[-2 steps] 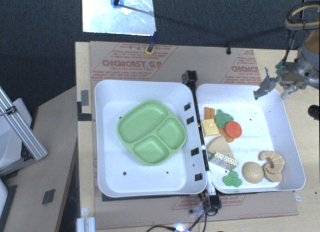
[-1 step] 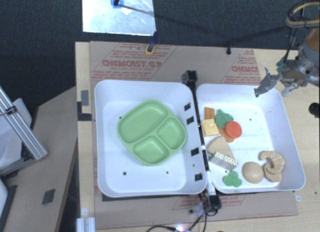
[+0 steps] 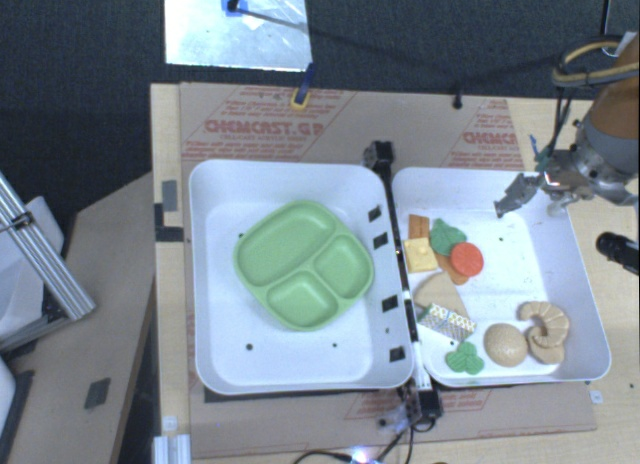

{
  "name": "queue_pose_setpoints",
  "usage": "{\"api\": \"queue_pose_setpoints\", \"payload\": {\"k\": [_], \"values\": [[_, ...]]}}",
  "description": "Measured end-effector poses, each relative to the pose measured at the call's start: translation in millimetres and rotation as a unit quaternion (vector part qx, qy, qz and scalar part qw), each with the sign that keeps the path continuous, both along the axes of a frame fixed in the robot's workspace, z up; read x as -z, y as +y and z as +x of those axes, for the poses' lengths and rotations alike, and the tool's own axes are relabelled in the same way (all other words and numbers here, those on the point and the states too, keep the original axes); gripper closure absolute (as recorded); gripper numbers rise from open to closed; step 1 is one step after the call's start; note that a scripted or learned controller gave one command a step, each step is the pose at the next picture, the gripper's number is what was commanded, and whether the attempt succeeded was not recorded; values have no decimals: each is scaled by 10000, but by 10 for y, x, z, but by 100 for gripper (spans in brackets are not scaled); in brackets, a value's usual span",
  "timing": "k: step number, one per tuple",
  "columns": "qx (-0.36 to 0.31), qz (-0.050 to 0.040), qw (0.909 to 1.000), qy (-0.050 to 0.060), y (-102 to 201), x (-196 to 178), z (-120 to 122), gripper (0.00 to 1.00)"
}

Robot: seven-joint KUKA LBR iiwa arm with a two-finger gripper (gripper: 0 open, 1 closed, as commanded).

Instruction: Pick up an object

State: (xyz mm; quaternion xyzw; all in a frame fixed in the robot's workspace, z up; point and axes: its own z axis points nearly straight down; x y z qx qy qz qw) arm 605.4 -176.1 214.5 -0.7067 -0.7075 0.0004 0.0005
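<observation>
The right bin (image 3: 585,282) holds several toy foods. An orange cracker (image 3: 418,225), a yellow cheese block (image 3: 420,255), a green leafy piece (image 3: 447,239) and a red tomato slice (image 3: 467,259) cluster by its left wall. Lower down lie a beige wedge (image 3: 440,297), a patterned wrapped piece (image 3: 447,323), a small green piece (image 3: 462,358), a round bread roll (image 3: 506,344) and a croissant (image 3: 545,330). My gripper (image 3: 531,202) hovers over the bin's bare far right corner, open, with nothing between its fingers, well apart from the foods.
The left bin (image 3: 215,202) carries a green divided plate (image 3: 303,265). A black-clipped divider (image 3: 392,252) joins the two bins. A shiny foil sheet (image 3: 238,12) lies behind the bench. Bare bin floor spreads between the gripper and the foods.
</observation>
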Motion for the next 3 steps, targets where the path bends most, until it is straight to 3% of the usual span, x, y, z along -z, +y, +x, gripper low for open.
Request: {"api": "queue_pose_setpoints", "payload": {"k": [2,3], "values": [[3,1,10000,-2,-6,1201,-92,0],[5,-22,10000,-63,-21,1249,-53,0]]}}
